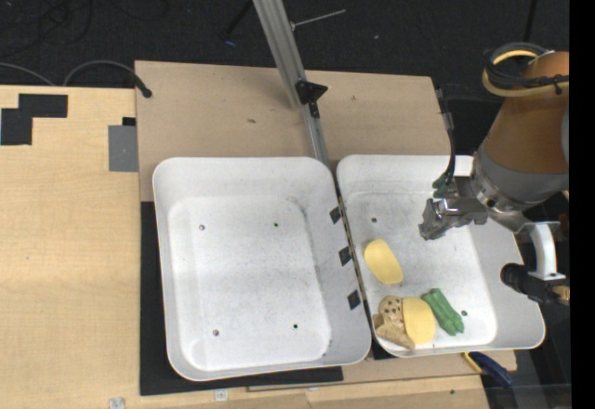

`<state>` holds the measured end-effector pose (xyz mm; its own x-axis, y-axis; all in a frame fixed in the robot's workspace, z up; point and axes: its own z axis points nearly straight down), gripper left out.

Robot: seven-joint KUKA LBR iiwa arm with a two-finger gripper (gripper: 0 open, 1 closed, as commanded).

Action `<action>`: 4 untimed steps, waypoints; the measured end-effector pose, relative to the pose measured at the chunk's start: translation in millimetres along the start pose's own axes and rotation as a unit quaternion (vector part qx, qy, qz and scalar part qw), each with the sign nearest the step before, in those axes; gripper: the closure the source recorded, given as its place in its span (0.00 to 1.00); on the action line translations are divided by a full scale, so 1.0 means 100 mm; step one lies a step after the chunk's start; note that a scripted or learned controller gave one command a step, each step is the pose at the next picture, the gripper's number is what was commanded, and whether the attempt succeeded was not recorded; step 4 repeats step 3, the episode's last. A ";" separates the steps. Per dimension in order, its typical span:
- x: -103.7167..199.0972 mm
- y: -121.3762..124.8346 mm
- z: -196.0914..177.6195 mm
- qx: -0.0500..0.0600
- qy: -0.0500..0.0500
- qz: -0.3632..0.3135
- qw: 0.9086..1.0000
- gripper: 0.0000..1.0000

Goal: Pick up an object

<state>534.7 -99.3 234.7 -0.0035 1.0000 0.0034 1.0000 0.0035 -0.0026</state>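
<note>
The gripper (435,229) hangs over the right bin (409,179), at about 3 o'clock of its floor — whether it is apart or together cannot be told, and nothing shows in it. A yellow round object (383,262) lies at 6 o'clock. At 5 o'clock, clustered: a yellow block (418,321), a green piece (445,311), a tan spotted item (391,320). The left bin (186,184) adjoins on the table (65,240).

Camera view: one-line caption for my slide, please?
Arm's hand hovers over right bin, above yellow piece, green item and other objects.
</note>
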 end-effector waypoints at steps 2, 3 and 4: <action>1.12 -0.09 0.18 0.001 0.000 -0.001 1.000 1.00; 1.62 -0.09 0.22 0.001 -0.001 -0.001 1.000 1.00; 1.62 -0.09 0.22 0.001 -0.001 -0.001 1.000 1.00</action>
